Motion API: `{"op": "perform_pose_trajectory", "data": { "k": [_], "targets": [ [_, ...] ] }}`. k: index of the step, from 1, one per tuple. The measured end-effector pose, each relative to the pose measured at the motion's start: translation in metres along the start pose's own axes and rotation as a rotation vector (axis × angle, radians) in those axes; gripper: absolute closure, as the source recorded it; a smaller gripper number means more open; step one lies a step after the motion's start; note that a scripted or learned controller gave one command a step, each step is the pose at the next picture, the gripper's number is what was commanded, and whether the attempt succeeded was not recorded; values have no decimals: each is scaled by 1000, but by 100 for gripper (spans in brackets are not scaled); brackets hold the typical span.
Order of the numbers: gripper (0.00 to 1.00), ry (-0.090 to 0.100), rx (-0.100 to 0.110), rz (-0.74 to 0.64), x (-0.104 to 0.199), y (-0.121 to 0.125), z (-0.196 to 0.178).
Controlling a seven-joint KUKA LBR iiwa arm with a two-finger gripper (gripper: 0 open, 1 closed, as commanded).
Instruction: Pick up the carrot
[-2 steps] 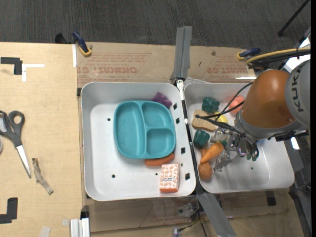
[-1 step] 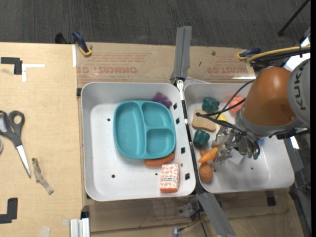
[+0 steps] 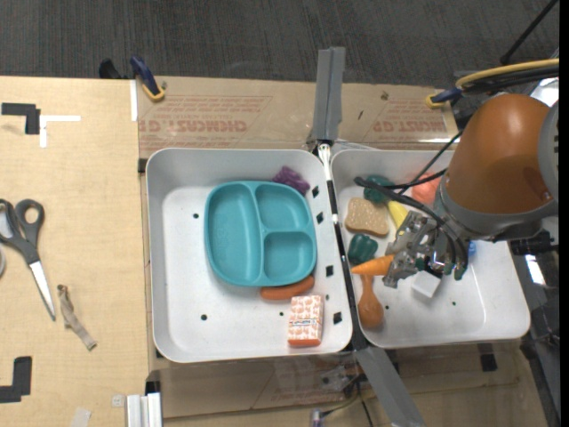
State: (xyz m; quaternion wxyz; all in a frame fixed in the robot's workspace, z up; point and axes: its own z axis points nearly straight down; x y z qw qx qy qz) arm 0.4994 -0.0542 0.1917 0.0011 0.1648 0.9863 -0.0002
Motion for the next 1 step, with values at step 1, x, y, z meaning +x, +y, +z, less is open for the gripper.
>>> {"op": "perform_pose_trajectory", "data": {
  "k": [1],
  "targets": [
    [100,3,2,381,40,51,1]
  ]
}}
